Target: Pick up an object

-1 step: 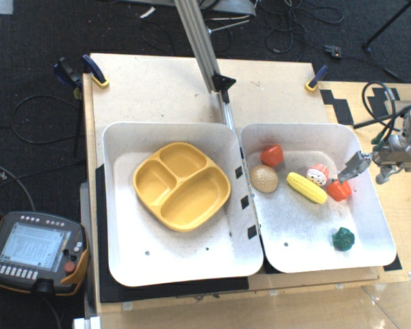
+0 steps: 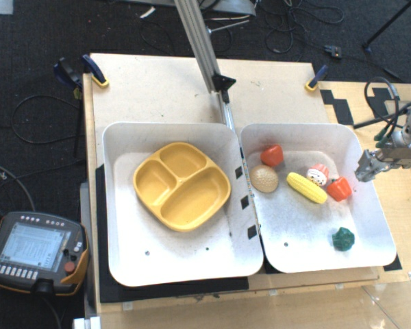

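Gripper [image 2: 367,168] at right bin [image 2: 370,211] rim, finger state can't tell, nothing visibly held; risk: clipping the rim or nudging orange piece [image 2: 340,189] into yellow corn [image 2: 307,187].

Gripper [image 2: 367,168] positioned at right bin's [image 2: 370,218] right rim. That shallow white bin contains yellow plastic corn cob [image 2: 307,187], beige round item [image 2: 264,179]. Left bin [image 2: 116,184] holds yellow three-compartment plate [image 2: 181,185].

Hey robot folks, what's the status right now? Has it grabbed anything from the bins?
Gripper at right bin's right rim, nothing seen held. Yellow corn, orange piece, green toy lying in right bin. Yellow divided plate in left bin. Nothing blocking.
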